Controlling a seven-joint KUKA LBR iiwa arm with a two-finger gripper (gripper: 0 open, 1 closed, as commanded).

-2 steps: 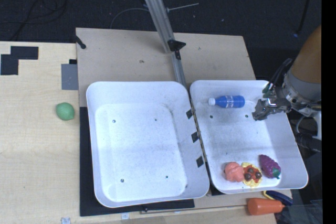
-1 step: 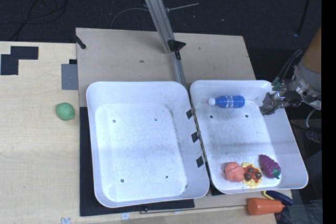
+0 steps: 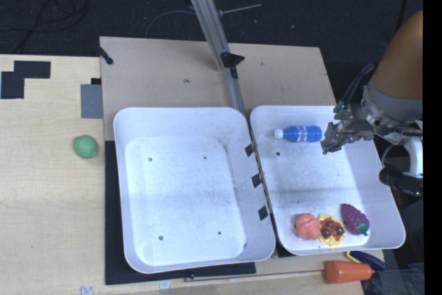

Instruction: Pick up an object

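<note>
A blue plastic bottle [image 3: 300,134] with a white cap lies on its side at the back of the right bin [image 3: 314,183]. My gripper [image 3: 333,141] hangs just to the right of the bottle's base, close to it, dark against the bin floor. Nothing shows between its fingers. At the bin's front lie a pink-orange toy [image 3: 307,225], a yellow and red piece [image 3: 331,230] and a purple grape-like bunch [image 3: 354,218].
The left bin [image 3: 186,186] sits beside the right one, joined by black clips. A green ball [image 3: 86,146] rests on the wooden bench at the left. An orange carrot-like toy [image 3: 347,271] lies outside the right bin's front edge. A metal rail [image 3: 210,17] slants up behind the bins.
</note>
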